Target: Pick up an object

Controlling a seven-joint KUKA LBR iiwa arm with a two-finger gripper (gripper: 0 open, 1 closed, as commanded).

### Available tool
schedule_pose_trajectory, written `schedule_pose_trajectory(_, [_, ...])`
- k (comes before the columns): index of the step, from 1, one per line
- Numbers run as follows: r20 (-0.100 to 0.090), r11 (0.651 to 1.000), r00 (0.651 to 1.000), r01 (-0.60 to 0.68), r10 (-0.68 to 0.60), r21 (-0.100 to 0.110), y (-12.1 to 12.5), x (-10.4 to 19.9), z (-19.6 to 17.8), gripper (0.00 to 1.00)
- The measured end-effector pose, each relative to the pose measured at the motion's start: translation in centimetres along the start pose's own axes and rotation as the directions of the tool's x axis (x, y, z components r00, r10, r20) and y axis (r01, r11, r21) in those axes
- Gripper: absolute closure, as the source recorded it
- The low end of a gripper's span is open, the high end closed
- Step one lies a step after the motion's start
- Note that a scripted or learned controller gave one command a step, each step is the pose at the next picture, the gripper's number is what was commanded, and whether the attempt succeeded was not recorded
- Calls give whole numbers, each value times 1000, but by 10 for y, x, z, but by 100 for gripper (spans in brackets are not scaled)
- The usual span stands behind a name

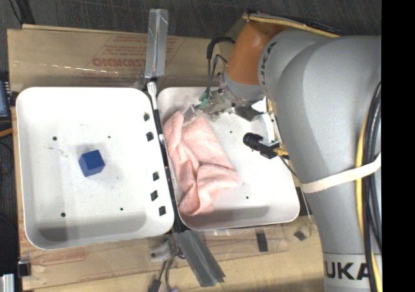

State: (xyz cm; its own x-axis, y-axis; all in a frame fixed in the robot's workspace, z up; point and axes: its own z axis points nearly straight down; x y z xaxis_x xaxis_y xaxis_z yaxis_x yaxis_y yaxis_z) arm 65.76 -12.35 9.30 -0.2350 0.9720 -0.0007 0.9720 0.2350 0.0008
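Now my gripper low at top edge of pink cloth, right bin; grip state unreadable. Nothing lifted; blue cube untouched, left.

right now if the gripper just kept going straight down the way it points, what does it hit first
Most likely the pink cloth: the gripper sits at the cloth's top end in the right bin. Depth is unclear from this slant, so it might meet the bin floor beside it.

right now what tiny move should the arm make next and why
Probably ease straight down onto the top end of the pink cloth. The gripper sits at the far edge of the right bin, right at the cloth's upper tip, so that is the nearest thing to grab. The blue cube lies in the other bin.
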Motion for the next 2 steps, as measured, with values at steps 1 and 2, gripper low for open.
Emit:
schedule_pose_trajectory(1, [-2, 990, 990, 142, -142, 4, 2, 13, 1, 0])
schedule_pose_trajectory(2, [-2, 989, 989, 148, -148, 4, 3, 14, -10, 100])
